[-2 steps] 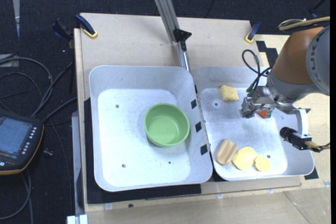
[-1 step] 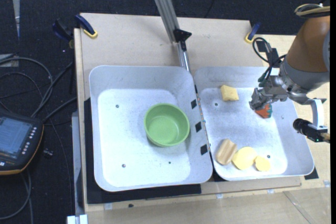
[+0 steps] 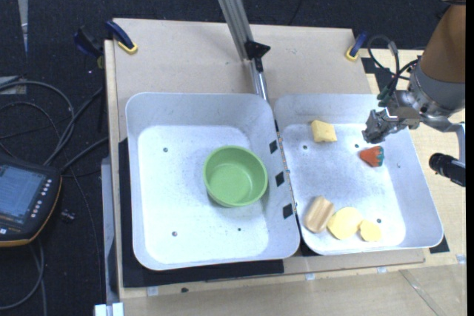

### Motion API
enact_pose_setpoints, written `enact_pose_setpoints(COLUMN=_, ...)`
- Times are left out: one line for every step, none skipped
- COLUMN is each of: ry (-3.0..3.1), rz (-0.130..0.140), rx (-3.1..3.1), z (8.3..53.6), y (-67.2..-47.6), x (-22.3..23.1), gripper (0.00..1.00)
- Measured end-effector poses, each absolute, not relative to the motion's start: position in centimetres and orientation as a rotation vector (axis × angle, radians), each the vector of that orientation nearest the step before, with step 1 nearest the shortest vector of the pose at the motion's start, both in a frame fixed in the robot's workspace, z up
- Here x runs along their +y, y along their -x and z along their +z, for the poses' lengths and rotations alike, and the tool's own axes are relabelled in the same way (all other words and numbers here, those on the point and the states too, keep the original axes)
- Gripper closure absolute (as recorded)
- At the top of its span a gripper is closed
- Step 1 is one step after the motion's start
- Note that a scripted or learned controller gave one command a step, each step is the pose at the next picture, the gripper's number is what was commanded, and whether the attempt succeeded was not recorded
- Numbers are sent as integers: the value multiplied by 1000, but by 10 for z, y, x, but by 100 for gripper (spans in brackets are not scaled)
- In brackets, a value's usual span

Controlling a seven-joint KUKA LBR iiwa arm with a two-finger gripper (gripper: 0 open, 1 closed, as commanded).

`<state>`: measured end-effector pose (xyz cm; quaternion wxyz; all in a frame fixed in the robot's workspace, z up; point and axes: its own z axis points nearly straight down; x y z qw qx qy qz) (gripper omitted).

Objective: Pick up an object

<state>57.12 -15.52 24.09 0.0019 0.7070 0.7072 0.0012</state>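
Glossy green plastic bowl (image 3: 235, 175); matt wooden bench (image 3: 192, 59).

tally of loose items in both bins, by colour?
Green: 1, the round green plastic bowl in the left bin.
Yellow or tan: 4, in the right bin: a yellow chunk, a tan oblong piece, a round yellow piece, a small yellow piece.
Red: 1, a small red item just below the gripper.
Total: 6

Bench (image 3: 185, 63) w/ 2 white bins: left bin (image 3: 148, 159), right bin (image 3: 415, 196).
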Motion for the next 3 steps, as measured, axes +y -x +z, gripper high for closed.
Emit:
enact_pose_setpoints(ry=-2216, rz=2, rx=2226, z=248, y=-565, x=-101, gripper=100)
enact_pose_setpoints(ry=-2217, rz=0, rx=2228, z=235, y=-565, x=-50, gripper=100)
enact_pose_setpoints(ry=-2216, rz=1, rx=2229, z=234, y=-560, x=13, gripper=100)
